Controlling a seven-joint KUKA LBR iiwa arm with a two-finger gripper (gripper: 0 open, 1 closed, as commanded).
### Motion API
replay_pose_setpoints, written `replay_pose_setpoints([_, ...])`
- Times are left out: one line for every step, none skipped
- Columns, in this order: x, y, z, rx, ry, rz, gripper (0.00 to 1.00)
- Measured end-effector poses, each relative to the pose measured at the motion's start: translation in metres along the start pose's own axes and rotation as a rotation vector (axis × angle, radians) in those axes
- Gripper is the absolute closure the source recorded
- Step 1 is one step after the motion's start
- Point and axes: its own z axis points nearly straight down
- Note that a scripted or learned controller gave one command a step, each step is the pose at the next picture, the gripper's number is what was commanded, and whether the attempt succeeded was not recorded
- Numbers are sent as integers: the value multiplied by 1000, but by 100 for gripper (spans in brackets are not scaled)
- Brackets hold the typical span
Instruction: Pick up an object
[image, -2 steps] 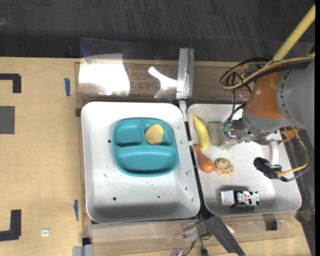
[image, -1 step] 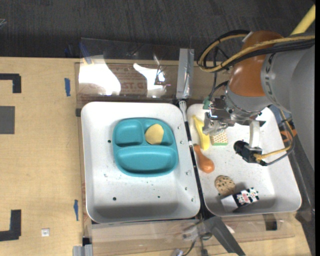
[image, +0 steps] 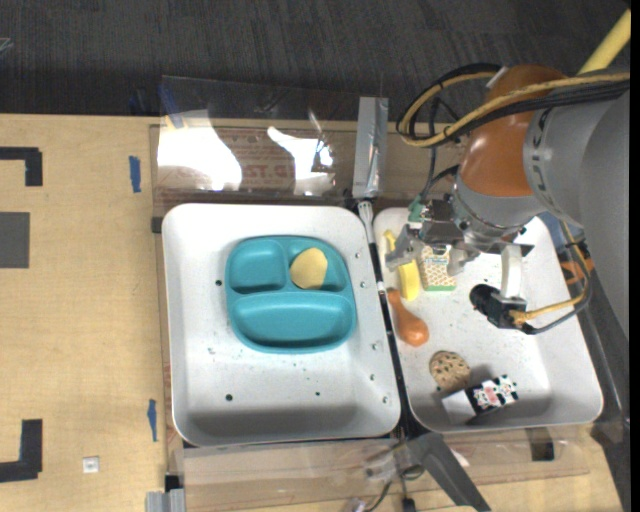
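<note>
Gripper (image: 432, 252): low over the upper left part of the right bin (image: 560, 400), among a tight cluster of items.
Fingers: too blurred and crowded to tell how far open they are, or whether anything sits between them.
Likely target: a yellow block (image: 408, 277) and a small patterned carton (image: 437, 271), touching each other just under the gripper.
Other pickables: orange carrot-shaped toy (image: 409, 320), cookie (image: 450, 368), black-and-white box (image: 490, 394); a yellow piece (image: 309, 267) lies in the teal tray (image: 290, 310) in the left bin (image: 190, 330).
Risk: the two touching items may be nudged apart or pinched together, so the grip slips.
Risk: the bin's left wall is close and could block a finger.
Hidden: the arm covers the bin's upper right.
</note>
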Motion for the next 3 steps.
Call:
replay_pose_setpoints([-22, 65, -1, -4, -2, -208, 0])
replay_pose_setpoints([-80, 75, 71, 8, -1, -216, 0])
replay_pose_setpoints([-89, 55, 98, -5, -1, -284, 0])
